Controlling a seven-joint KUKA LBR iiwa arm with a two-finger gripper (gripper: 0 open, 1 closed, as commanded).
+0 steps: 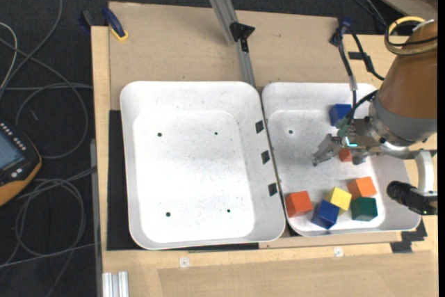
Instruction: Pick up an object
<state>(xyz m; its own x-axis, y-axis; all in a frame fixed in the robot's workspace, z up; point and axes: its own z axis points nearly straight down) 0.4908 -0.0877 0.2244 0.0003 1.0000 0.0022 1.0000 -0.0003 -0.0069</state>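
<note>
The plywood worktop [181, 38] carries two shallow white bins side by side on a dark carpeted floor [49, 24] strewn with cables. Nearest the camera, below the claw [334, 149], a cluster of blocks lies along the right bin's [299, 108] front edge: an orange block [299, 202], a blue block [325, 213], a yellow block [341, 197], a green block [363, 208] and a second orange block [361, 186]. The left bin [188, 163] lies well off to the claw's left.

The arm [410, 94] reaches in from the right, its claw low over the right bin with grey fingers splayed apart, nothing visibly between them. A small red block [345, 155] shows just beside the claw, partly hidden by it. Just beyond the claw sits a blue cube [340, 113]. A metal pole [222, 3] slants away behind.
</note>
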